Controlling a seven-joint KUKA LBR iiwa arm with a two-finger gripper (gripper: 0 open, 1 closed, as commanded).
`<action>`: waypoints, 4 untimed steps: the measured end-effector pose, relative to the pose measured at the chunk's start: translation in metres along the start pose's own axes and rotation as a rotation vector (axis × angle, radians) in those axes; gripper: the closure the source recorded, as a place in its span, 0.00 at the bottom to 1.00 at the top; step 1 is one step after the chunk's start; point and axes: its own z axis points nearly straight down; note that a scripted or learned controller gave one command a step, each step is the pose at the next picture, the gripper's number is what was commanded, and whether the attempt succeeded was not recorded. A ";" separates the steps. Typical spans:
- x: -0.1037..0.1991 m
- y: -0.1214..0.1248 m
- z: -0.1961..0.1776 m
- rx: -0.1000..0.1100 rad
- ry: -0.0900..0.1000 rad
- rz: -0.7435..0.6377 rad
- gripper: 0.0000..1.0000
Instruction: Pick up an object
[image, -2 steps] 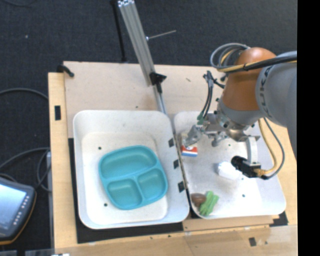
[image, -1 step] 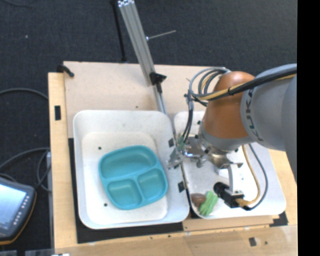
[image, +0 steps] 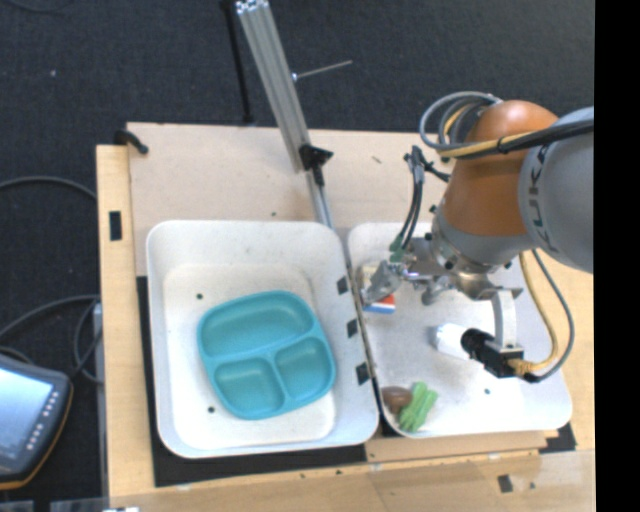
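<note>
Counter (image: 230, 170) of pale wood bearing two shallow white bins side by side, seen from above at a slant. The left white bin (image: 160, 250) holds a teal plastic tray with three compartments (image: 265, 352), lying flat near the bin's centre. The grey arm with an orange band (image: 500, 190) reaches over the right white bin (image: 520, 400). Its end effector (image: 383, 282) hangs at that bin's 9 o'clock side, close to the wall next to the neighbouring bin. Just beside it, towards 6 o'clock, sits a small white block with blue and red stripes (image: 380, 307), the likeliest object of the pick. Whether the block touches the end effector cannot be told, nor whether the end effector is released or clenched. A crumpled green item (image: 421, 405) and a rounded brown item (image: 397, 397) lie together in the 7 o'clock corner, well apart from the end effector. The striped block's place beside the wall leaves little room on that side, so an approach from above probably suits it better than one from the side. The lift appears not yet done.
</note>
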 end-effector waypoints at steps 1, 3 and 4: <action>0.021 -0.036 0.021 0.007 0.001 -0.003 0.00; 0.040 -0.057 0.023 0.000 0.003 0.001 1.00; -0.011 -0.058 0.005 0.000 -0.001 0.001 1.00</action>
